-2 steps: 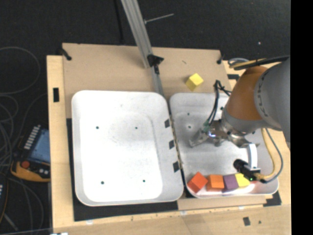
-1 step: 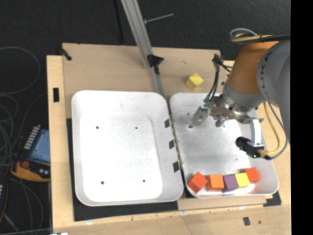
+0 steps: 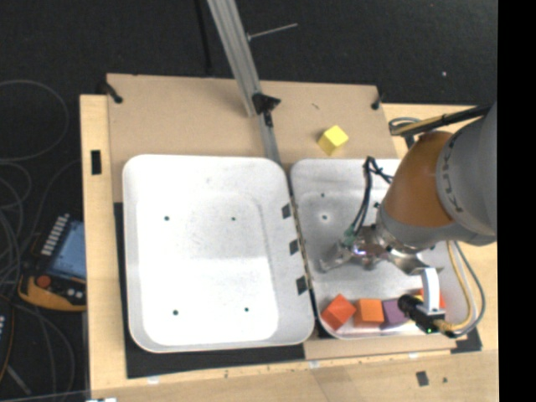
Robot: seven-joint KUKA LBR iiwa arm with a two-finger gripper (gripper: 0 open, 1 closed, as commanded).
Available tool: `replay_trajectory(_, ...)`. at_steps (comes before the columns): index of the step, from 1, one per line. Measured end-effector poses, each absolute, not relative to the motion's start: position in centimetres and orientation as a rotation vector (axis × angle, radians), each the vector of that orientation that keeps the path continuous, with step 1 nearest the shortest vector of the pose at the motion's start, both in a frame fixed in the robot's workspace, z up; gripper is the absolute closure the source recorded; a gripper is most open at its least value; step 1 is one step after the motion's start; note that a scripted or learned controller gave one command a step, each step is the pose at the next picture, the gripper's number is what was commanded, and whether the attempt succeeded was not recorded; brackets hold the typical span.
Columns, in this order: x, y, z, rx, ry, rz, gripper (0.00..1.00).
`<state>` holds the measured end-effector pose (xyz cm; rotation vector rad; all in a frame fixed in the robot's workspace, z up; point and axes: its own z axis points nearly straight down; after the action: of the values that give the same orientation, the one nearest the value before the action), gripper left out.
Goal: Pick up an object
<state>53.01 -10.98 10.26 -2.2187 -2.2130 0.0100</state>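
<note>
My gripper hangs low over the middle of the right bin, below the arm's orange band. Along that bin's near edge lie a red-orange block, an orange block and a purple block, side by side. The gripper is above and slightly left of the red-orange block, apart from it. A yellow cube rests on the bench board beyond the right bin's far rim.
The left bin sits beside the right one, sharing a clipped middle edge. A slanted metal pole rises from the back of the bench. Cables and a handheld controller lie on the floor at left.
</note>
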Motion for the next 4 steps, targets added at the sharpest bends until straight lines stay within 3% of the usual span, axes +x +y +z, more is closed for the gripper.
replay_trajectory(1, 59.7, -11.5, 9.7, -2.221, -2.229, -0.004, 0.00)
replay_trajectory(2, 59.5, -11.7, 10.8, -2.219, -2.230, -0.001, 1.00)
replay_trajectory(3, 50.7, -11.7, 27.5, -2.229, -2.225, -0.008, 1.00)
replay_trajectory(4, 54.0, -8.4, 33.9, -2.220, -2.235, -0.010, 1.00)
